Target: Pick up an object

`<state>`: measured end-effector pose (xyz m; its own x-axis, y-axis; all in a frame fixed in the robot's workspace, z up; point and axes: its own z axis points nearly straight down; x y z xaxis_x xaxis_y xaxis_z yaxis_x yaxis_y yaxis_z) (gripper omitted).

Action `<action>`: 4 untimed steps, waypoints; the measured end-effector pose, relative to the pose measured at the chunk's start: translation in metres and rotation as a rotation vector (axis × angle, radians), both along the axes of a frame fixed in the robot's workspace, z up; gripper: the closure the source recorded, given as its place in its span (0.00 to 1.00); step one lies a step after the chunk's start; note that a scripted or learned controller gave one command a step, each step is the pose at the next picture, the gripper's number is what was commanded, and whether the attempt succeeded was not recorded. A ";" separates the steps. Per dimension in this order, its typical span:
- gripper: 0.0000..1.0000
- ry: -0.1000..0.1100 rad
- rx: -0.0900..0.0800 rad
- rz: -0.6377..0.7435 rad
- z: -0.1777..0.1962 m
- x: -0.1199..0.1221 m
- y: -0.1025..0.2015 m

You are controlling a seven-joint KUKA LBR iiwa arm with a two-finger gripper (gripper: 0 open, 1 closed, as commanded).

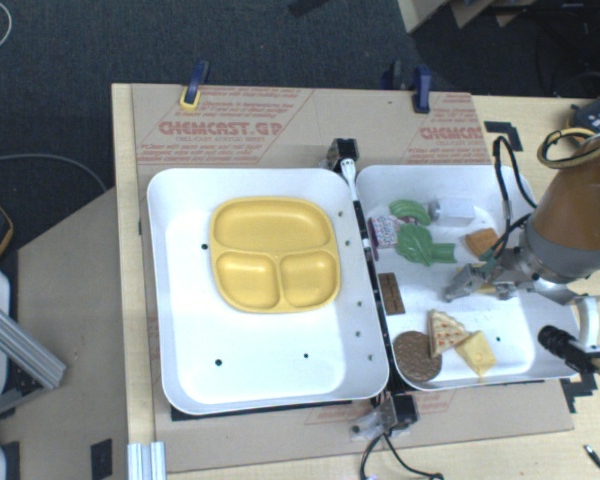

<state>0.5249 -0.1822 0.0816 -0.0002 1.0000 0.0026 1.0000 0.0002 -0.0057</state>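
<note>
The right bin (450,178) holds several small toy foods. Two green pieces (420,243) lie near its back left, with an orange-brown piece (480,240) to their right. At the front sit a brown round cookie (416,356), a triangular sandwich slice (443,330) and a yellow cheese wedge (477,353). My gripper (470,284) is low in the right bin, in the middle of it, between the orange-brown piece and the sandwich slice. Nothing is visibly held.
The left bin (180,298) bears a yellow divided plate (275,253). A purple wrapper (383,231) and a brown bar (390,293) lie along the right bin's left wall. The grey arm (570,228) covers the bin's right side. Cables (505,173) hang over the back right.
</note>
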 end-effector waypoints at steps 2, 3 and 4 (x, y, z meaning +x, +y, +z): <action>1.00 -0.012 -0.005 0.001 0.061 0.004 0.007; 1.00 -0.012 -0.005 0.001 0.108 0.002 0.015; 1.00 -0.012 -0.005 0.002 0.146 0.003 0.014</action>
<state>0.5280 -0.1677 0.2272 -0.0017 1.0000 -0.0027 1.0000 0.0017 0.0060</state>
